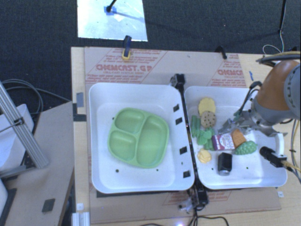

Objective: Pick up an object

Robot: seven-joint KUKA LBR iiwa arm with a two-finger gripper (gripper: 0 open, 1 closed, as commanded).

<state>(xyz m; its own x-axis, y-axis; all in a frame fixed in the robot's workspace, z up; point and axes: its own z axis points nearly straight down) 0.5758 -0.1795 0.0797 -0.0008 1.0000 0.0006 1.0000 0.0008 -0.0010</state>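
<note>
My gripper hangs low over the middle of the right bin, reaching in from the right. Just below it lie a purple and white packet, an orange piece and a green knobbly piece. Left of it are a brown cookie, a yellow round piece and a green toy vegetable. A small yellow piece and a black can lie nearer the front. I see nothing held in the gripper.
The left bin holds a green divided plate. A black hinged divider runs between the bins. The arm's grey and orange body covers the right bin's far right side.
</note>
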